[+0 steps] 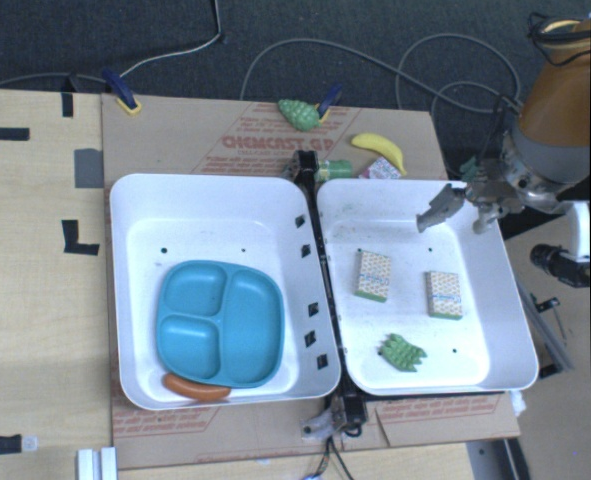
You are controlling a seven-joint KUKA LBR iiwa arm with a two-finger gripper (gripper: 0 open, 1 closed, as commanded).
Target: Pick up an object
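Two white bins (140, 268) on cardboard-topped bench (225, 138), dark carpet (95, 18) behind.

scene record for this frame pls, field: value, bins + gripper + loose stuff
left bin: blue divided plate, orange sausage-shaped toy at its near edge
right bin: two patterned blocks, green toy
gripper: above the right bin's far right corner, fingers spread, nothing between them
arm: enters from the right
behind bins, on cardboard: banana, second green toy
task state: nothing picked up yet
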